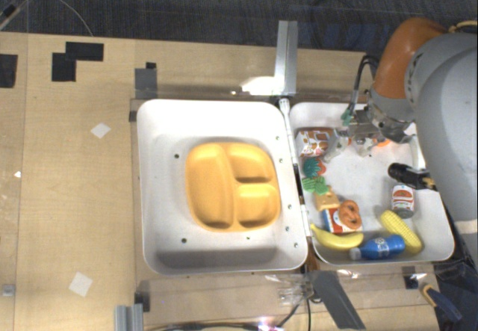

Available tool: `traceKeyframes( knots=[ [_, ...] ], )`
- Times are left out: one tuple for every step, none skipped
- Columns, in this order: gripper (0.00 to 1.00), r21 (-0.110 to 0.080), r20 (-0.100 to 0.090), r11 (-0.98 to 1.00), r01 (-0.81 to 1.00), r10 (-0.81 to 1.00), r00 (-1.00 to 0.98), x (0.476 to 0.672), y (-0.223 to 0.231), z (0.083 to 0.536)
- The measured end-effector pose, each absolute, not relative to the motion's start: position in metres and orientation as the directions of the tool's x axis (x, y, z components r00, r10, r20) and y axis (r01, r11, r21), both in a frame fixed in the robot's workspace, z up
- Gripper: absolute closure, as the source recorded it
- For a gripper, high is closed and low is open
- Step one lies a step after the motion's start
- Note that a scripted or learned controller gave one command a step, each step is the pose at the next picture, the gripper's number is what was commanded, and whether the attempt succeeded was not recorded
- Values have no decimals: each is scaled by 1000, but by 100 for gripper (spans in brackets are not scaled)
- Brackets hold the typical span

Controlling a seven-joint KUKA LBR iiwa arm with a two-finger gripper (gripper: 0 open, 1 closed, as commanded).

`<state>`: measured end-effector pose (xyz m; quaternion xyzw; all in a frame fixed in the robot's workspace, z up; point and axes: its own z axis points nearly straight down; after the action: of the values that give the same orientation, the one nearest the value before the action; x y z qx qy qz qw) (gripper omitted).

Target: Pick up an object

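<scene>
The arm (441,90) reaches over the right bin (441,247). A yellow tray (228,184) lies in the left bin (157,172). The gripper (364,141) hovers at the right bin's far side; grip unclear. Banana (336,238), corn (401,230), bottle (381,247) and can (402,199) lie near.

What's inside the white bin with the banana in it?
The right bin holds a banana, corn, a blue bottle, a small can and snack packets. The arm covers its far corner.

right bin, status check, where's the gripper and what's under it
Gripper low over right bin's far end, nothing seen held. Snack packet just beside it. Banana, corn, blue bottle crowd the near edge.
</scene>
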<state>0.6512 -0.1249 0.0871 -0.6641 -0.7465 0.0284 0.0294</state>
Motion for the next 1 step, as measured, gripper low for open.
traceKeyframes(
  knots=[
    [0,-40,12,506,862,863,-506,659,-134,87]
  ],
)
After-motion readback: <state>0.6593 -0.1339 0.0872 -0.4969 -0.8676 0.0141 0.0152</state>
